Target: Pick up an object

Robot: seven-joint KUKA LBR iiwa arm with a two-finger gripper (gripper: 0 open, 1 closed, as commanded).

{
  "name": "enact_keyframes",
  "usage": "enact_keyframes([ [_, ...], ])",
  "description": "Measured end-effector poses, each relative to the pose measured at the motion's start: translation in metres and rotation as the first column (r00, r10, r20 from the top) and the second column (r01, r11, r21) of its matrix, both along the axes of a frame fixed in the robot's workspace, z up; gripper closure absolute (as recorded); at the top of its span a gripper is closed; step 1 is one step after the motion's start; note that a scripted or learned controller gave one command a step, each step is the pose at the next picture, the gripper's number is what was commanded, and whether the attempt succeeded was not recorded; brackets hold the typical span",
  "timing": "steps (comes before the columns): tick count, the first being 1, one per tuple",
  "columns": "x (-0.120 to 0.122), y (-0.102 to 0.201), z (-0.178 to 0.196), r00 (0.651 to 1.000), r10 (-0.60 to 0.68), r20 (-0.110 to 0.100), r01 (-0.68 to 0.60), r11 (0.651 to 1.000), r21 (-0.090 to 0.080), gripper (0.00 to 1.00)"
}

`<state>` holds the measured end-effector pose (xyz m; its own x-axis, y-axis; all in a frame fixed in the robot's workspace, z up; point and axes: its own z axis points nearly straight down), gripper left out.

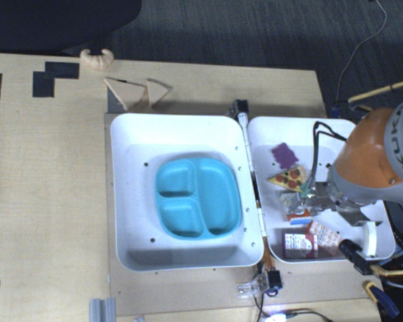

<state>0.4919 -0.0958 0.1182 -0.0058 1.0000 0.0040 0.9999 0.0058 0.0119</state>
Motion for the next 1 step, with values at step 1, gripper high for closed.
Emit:
enact_keyframes([
  [1,-0.0041,0.0359,0.0858,1.000,-0.001,-0.008,0.001,1.000,-0.003,1.00],
])
